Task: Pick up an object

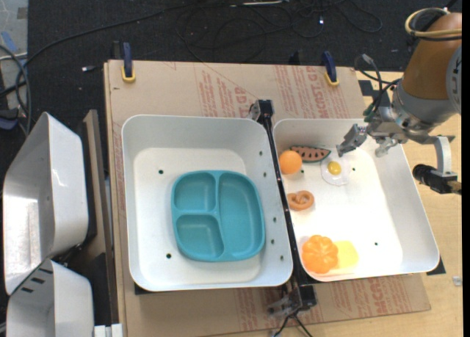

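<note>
The right bin (400,203) holds several toy foods: a small orange ball (290,162), a brown strip with red spots (309,154), a fried egg (335,170), a tan pretzel-like ring (300,200), an orange pumpkin-shaped piece (320,253) and a yellow piece (346,255) beside it. My gripper (365,141) hangs over the bin's far right part, just right of and above the fried egg. Its fingers stand apart with nothing between them.
The left bin (147,145) bears a teal divided plate (218,215). A black clamp (263,110) sits where the two bins meet at the back. White containers (40,196) stand off the bench at the left. Cables lie behind the bench.
</note>
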`<move>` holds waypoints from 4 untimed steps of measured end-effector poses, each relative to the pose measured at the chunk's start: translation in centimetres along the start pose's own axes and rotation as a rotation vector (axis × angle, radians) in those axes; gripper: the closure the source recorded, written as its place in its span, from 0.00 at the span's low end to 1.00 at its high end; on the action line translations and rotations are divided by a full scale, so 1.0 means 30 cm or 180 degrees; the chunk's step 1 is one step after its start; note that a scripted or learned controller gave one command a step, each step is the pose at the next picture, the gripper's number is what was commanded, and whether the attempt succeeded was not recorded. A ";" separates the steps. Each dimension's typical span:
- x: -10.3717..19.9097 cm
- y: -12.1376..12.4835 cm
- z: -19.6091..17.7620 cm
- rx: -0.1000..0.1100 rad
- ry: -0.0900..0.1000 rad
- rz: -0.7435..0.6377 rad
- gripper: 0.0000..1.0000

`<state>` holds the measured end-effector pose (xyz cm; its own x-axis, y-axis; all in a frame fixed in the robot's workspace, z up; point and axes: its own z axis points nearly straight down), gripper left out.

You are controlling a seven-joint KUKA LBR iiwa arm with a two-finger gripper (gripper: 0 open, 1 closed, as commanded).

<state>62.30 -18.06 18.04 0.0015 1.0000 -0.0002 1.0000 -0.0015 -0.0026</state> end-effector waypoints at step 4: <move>0.032 -0.001 -0.203 -0.0029 -0.0004 -0.0018 1.00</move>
<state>62.30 -17.11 24.13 -0.0041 1.0000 -0.0015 1.0000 0.0041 0.0064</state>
